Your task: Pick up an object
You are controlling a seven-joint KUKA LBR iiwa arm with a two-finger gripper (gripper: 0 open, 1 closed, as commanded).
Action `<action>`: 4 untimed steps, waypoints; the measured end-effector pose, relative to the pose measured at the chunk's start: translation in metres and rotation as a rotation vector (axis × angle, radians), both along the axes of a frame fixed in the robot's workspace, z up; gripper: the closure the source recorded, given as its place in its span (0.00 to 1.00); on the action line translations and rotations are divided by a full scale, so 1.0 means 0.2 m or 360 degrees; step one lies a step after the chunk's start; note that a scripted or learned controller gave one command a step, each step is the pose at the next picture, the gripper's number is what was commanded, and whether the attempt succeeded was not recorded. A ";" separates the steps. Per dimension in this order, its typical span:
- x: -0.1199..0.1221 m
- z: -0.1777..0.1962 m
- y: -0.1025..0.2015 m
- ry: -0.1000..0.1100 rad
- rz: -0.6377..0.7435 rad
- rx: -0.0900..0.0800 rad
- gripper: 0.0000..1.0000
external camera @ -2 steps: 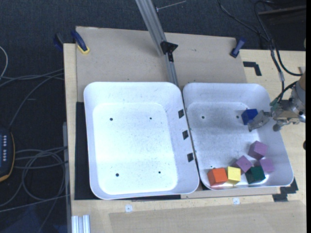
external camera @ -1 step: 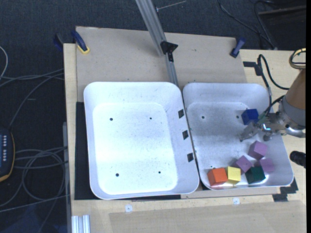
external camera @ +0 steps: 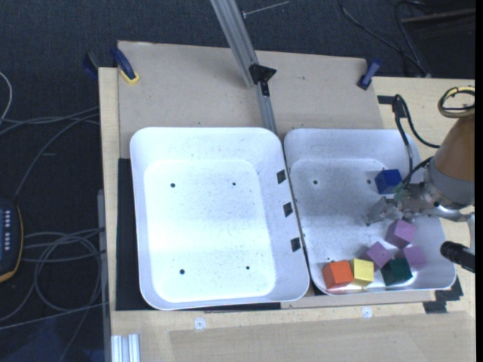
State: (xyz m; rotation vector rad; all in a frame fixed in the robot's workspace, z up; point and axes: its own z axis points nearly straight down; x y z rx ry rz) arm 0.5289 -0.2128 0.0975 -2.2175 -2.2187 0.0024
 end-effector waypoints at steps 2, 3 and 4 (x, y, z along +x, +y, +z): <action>0.04 0.31 0.04 -0.0017 0.0003 -0.0007 1.00; 0.02 0.54 0.04 -0.0018 0.0002 -0.0007 1.00; 0.03 0.66 0.04 -0.0016 0.0003 -0.0007 1.00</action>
